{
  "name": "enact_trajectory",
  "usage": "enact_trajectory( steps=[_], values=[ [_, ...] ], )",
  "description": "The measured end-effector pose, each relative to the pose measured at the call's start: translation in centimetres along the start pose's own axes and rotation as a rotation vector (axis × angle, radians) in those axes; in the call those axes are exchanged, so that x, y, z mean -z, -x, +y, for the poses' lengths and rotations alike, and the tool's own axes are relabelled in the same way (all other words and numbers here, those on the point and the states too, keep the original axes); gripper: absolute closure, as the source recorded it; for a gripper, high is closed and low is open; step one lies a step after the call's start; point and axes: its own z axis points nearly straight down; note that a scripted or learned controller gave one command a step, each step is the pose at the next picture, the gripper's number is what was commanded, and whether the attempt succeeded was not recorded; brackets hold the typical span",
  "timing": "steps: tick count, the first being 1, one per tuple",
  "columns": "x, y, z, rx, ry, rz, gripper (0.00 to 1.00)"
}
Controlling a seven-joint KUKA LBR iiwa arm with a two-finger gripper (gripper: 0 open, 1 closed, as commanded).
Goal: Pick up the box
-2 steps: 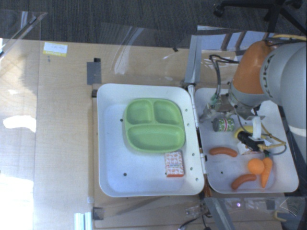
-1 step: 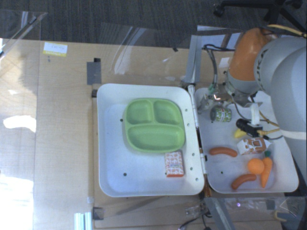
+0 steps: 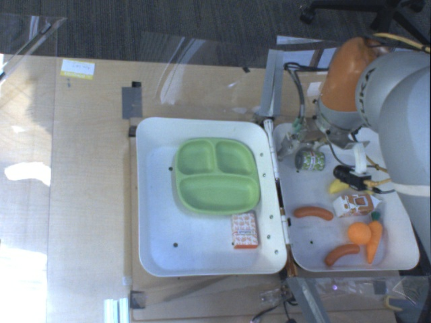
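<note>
1. Nearest the camera, the box (image 3: 244, 230) lies flat in the left bin (image 3: 155, 247), touching the green tray (image 3: 217, 175); a grasp could snag that tray.
2. Whether the gripper (image 3: 300, 143) is spread or closed I cannot tell; it hangs over the right bin (image 3: 404, 247), well apart from the box, so it may grab the can (image 3: 311, 160) instead.

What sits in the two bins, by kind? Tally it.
Green divided plate: 1
Boxes: 2, the box in the left bin and a small carton in the right
Sausages: 2
Orange: 1
Carrot: 1
Can: 1
Banana: 1
Total: 9
</note>
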Motion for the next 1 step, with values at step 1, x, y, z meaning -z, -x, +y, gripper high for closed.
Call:
enact_trajectory(
  steps=[1],
  values=[
    [-0.02,0.12,-0.06,0.031,-0.002,0.000,0.00]
  ],
)
